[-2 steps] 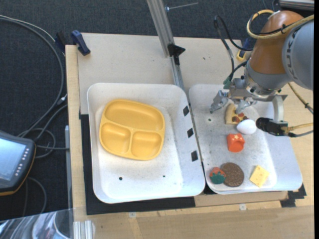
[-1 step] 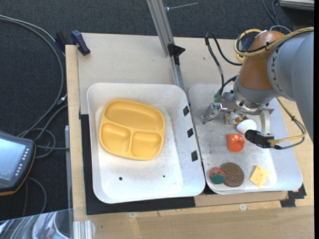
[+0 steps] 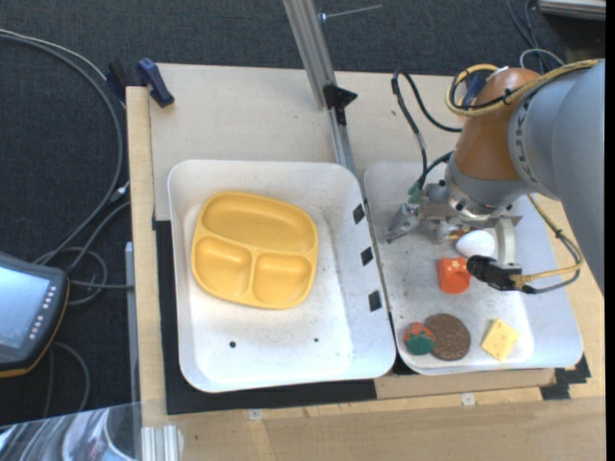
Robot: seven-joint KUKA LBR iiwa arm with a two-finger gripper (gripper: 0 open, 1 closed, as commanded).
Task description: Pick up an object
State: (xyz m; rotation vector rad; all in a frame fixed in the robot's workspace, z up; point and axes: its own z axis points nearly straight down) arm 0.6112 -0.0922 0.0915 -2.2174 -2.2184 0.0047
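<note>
Four small objects lie in the right-hand bin (image 3: 569, 327), the same bin over which the gripper (image 3: 459, 230) hangs, its body masked by the wrist; whether it stands apart or together cannot be told from this slant. Nearest is the orange piece (image 3: 454, 275), just beside the gripper on the side toward the bench's front edge, apart from it and not held. It is compact, with no marked long axis, so I judge that approach angle matters little and that a short shift frontward and a descent would bring the one arm onto it. Farther out in the same direction sit the brown disc (image 3: 449, 336) and, touching it on the side away from the arm, the red-and-green piece (image 3: 418, 338). The yellow wedge (image 3: 500, 339) lies near the disc, toward the arm's side. Farthest off, well apart in the left-hand bin (image 3: 183, 257), rests the yellow divided plate (image 3: 255, 250).
</note>
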